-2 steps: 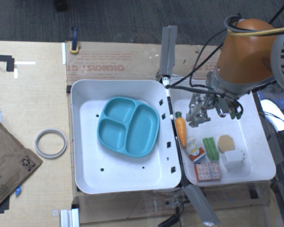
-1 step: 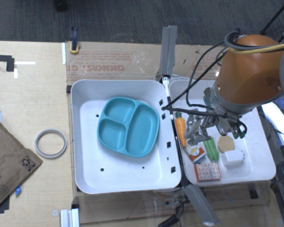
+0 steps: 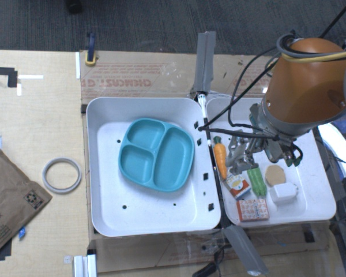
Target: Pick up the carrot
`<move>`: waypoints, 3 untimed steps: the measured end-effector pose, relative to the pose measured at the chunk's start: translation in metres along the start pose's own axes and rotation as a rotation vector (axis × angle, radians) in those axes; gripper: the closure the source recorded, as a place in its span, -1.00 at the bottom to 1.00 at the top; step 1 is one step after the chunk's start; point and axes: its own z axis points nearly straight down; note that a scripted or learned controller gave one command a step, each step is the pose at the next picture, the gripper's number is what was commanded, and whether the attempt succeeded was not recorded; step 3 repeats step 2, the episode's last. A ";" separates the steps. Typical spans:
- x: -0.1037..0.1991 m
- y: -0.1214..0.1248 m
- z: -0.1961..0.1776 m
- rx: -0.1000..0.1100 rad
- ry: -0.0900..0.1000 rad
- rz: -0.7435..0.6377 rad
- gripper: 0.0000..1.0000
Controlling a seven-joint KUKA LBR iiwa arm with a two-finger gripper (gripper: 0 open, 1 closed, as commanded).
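Carrot (image 3: 219, 160) located in the right bin (image 3: 326, 206), lying lengthwise against that bin's left wall, green top toward the far end and orange tip pointing toward the near end; it rests on the bin floor and is not between my fingers. From the one overhead camera, my gripper (image 3: 240, 157) hangs over the middle of the right bin, just to the right of the carrot, under my grey wrist and its orange band (image 3: 308, 79), with black cables looping around it. I cannot tell from this angle whether my fingers are apart or together, as the metal parts and cables blur into one another. Other items in the right bin: a green packet (image 3: 256, 180) near my gripper, a small red-and-white carton (image 3: 237, 186) just beside the carrot's tip, a red patterned box (image 3: 253, 210) toward the near edge, a round tan piece (image 3: 275, 175), and a white block (image 3: 283, 193) just beside it. The left bin (image 3: 104, 212) holds a blue divided plate (image 3: 156, 154) with three compartments, sitting near its centre. On the bench to the left of the bins lie a roll of tape (image 3: 61, 174) and a brown cardboard box (image 3: 8, 201), well apart from both bins.
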 end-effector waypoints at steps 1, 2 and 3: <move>-0.002 0.016 0.011 0.000 0.003 0.041 1.00; 0.003 0.014 0.029 0.001 0.003 0.077 1.00; 0.003 0.014 0.029 0.001 0.003 0.077 1.00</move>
